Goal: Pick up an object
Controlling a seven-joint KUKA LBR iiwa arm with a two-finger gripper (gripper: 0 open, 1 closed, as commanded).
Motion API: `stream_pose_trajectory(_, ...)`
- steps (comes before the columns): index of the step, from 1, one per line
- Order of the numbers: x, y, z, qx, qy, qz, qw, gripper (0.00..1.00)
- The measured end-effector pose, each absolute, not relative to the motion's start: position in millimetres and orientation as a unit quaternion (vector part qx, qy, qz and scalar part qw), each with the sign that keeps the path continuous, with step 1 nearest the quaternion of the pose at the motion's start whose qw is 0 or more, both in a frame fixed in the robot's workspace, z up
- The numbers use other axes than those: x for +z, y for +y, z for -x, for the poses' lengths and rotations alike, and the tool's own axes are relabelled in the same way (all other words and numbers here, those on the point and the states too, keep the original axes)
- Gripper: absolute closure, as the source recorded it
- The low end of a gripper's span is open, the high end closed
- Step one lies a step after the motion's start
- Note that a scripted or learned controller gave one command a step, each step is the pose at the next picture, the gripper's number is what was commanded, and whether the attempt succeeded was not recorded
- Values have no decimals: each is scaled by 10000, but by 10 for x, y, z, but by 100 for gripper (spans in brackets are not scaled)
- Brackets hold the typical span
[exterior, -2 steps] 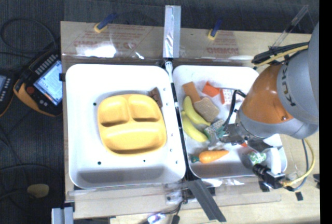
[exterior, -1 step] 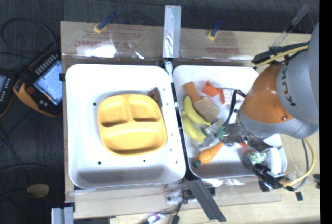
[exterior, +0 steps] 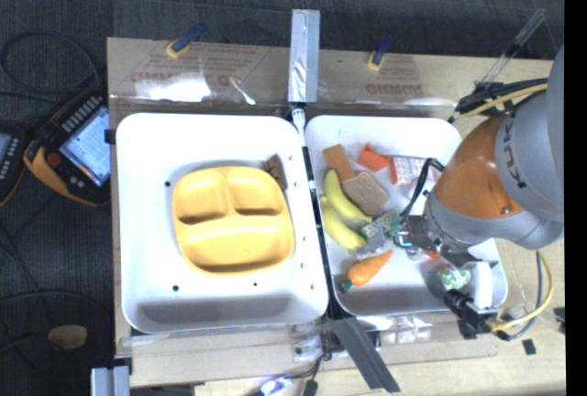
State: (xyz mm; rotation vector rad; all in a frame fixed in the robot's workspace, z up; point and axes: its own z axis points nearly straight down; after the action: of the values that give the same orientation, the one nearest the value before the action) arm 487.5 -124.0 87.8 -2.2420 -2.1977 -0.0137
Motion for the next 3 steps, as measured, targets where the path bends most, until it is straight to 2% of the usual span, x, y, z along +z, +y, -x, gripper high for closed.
stream_pose_trajectory(1, 886, -1010, -4882, -12, -7229, 6909, -85, 0)
stream_pose_trajectory(2, 2568, -998, -4919, 31, -7263, 6873, 5, 0)
stream_pose_trajectory(3, 1807, -875, -5934, 35, -7547, 6561, 7, 0)
